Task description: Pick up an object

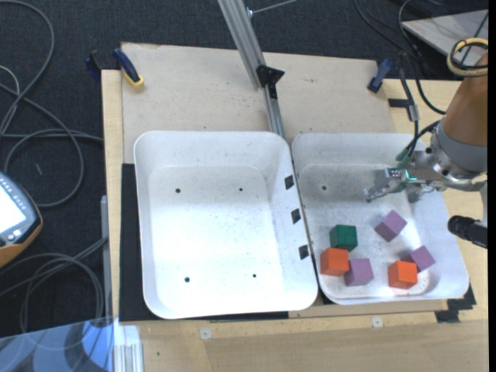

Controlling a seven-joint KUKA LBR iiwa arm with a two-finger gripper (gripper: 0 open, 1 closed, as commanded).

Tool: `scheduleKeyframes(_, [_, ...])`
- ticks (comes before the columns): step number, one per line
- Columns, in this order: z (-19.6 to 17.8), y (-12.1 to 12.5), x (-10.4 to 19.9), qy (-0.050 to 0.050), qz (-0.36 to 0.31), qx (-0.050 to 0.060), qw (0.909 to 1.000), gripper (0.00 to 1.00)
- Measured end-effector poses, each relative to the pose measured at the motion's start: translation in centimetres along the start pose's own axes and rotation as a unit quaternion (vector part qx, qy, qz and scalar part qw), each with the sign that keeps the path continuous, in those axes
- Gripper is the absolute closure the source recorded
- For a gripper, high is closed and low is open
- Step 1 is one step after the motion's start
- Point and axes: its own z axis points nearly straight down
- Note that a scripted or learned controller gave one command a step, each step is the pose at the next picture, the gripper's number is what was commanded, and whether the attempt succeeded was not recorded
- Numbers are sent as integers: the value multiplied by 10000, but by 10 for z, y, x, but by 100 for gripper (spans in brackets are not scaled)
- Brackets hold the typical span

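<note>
Six small cubes sit in the right bin (310,155): green (343,235), two orange, three purple. Above them hovers the gripper (380,192), its fingers slightly apart, holding nothing.

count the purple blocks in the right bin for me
3. One purple block sits nearest the gripper. Another lies between the two orange blocks near the front rim. The third is by the right wall. None looks hidden.
</note>
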Motion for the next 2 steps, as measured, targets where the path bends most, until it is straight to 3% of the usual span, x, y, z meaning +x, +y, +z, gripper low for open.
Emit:
scheduleKeyframes(1, [4,-28,-17,-3,14,9,10000,0])
scheduleKeyframes(2, [-49,-22,-12,-18,-7,-47,10000,0])
